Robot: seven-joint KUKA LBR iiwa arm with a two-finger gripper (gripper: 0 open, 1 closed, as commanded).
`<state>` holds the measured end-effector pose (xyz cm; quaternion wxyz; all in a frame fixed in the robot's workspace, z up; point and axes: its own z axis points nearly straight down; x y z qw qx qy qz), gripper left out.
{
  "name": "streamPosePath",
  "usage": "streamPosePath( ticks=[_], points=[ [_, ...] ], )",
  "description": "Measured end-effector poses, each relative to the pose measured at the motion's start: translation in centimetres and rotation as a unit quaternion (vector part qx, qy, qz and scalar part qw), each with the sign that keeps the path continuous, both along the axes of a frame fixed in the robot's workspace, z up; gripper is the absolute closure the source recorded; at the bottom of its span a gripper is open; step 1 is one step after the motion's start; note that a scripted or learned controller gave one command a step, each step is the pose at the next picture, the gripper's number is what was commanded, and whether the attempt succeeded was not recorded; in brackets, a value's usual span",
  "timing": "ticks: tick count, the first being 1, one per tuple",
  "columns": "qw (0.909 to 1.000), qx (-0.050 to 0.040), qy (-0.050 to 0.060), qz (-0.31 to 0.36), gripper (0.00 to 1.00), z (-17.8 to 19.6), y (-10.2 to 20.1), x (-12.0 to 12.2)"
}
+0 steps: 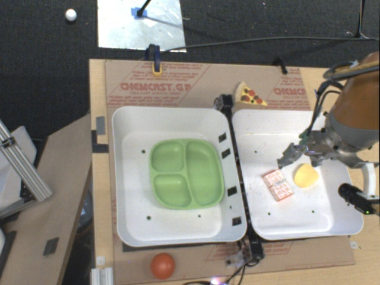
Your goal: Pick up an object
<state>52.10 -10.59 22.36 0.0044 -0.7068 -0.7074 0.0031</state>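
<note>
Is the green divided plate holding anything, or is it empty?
Empty. The green divided plastic plate in the left white bin shows bare green compartments.

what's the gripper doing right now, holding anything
gripper: over the right bin, above the small red-and-white box; open or closed cannot be told.

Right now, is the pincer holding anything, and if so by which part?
Nothing is held. The pincer hangs over the right bin, above the small pink box and left of the yellow piece, gripping neither.

Green tray [186,174] in a white bin [127,129] — yellow lump [306,176], red-and-white checked box [278,185] beside it.
</note>
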Motion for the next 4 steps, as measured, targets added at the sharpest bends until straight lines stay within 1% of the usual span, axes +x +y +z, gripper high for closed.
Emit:
streamPosePath(
  ticks=[1, 2, 3, 4],
  points=[
    [1.0, -0.0008, -0.006, 0.001, 0.0, 0.6, 0.0, 0.3],
    [1.0, -0.0004, -0.004, 0.0, 0.0, -3.6, 0.3, 0.1],
    [1.0, -0.0003, -0.004, 0.0, 0.0, -8.4, 0.9, 0.9],
    [1.0, -0.0004, -0.004, 0.0, 0.0, -13.6, 1.0, 0.9]
  ],
)
